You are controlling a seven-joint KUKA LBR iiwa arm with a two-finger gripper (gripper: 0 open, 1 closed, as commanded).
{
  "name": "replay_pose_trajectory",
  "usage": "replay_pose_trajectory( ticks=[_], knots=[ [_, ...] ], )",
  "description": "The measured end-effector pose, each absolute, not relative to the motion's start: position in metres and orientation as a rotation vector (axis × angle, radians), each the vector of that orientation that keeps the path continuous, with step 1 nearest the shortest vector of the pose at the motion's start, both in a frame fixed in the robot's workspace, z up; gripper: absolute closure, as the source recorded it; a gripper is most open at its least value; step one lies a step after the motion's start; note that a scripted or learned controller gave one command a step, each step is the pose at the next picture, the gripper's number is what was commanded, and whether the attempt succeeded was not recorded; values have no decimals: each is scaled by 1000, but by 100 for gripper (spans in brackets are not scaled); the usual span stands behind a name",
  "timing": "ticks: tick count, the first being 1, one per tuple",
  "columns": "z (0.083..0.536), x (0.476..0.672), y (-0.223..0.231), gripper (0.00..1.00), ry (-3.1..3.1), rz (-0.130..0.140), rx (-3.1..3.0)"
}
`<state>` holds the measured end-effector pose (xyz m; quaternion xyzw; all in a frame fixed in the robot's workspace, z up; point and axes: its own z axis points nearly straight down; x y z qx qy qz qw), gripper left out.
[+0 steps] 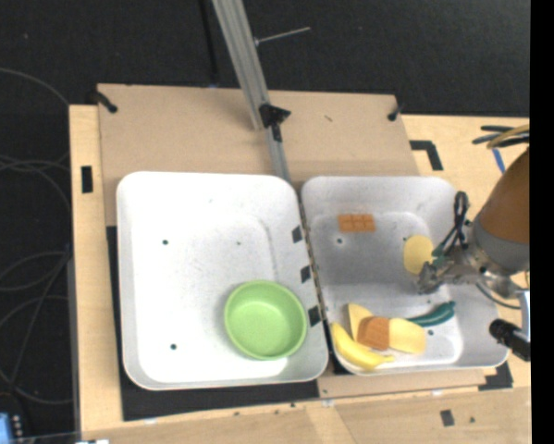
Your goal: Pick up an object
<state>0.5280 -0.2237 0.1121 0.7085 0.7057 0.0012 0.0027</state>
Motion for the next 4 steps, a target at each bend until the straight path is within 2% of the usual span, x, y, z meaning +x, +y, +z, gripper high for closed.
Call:
replay_pose_trajectory(
  ticks=[1,2,3,4],
  knots=[
    [177,528,-225,100,2219,7,2212],
    [219,532,-222,100,2224,2,2214],
    [205,532,-224,100,2219,-4,2218],
    [203,552,-171,100,2224,1,2217]
  ],
)
